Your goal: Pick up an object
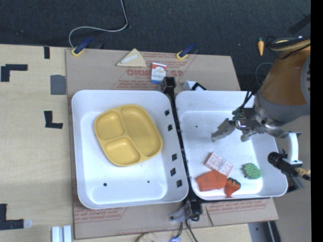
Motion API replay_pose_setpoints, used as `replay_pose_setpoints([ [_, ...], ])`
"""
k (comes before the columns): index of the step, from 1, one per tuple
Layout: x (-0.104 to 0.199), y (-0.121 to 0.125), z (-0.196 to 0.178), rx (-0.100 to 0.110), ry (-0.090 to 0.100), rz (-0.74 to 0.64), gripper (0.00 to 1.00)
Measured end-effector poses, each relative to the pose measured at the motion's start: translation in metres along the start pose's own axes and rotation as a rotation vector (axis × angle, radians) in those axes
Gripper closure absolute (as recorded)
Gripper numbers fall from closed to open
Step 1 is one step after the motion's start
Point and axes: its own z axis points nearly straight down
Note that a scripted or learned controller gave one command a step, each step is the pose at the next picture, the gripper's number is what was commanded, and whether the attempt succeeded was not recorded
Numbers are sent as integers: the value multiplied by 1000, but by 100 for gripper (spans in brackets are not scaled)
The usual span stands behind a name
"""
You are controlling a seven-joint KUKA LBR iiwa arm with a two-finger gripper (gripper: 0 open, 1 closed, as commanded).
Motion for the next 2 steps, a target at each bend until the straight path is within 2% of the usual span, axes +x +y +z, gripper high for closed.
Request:
replay_pose_setpoints([
  [1,47,33,51,2,2,-3,0],
  [2,71,5,50,1,2,-3,0],
])
